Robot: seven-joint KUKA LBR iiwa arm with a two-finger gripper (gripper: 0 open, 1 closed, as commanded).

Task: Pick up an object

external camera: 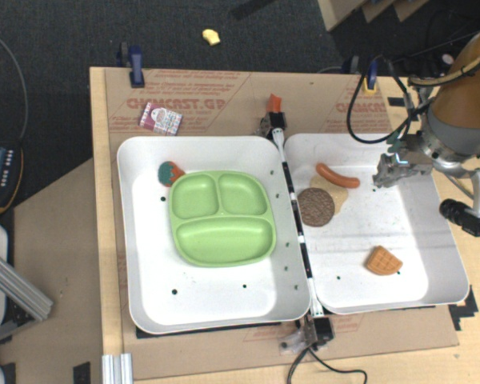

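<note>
At the near edge of the right bin (432, 290), toward five o'clock, a waffle-patterned orange wedge (382, 261) is seen lying flat and apart from everything else. Nearer the bin's centre-left, a round brown cookie (315, 206) rests partly over a pale tan slice (333, 190), and just beyond it, at about eleven o'clock, a red sausage (337, 175) lies on the bin floor. The gripper (386, 170) is poised just to the three o'clock side of the sausage's end, low over the bin; nothing is seen between its fingers, and how wide they stand cannot be told from this view.

The sausage is judged the likeliest target. For a sound grasp, the gripper should be brought over the sausage's middle with its closing line turned across the short axis, and lowered fully to the floor before closing, since a round, smooth piece may roll or slip out sideways. The neighbouring cookie should be kept clear of.

In the left bin (144, 278) a green divided plate (221, 217) is set, with a small red-and-teal object (170, 173) at its ten o'clock corner. Both bins are borne by a cardboard-covered bench (224, 94) held by blue clamps (134, 62); beyond, on dark carpet (64, 22), a small yellow scrap (211, 36) lies.
</note>
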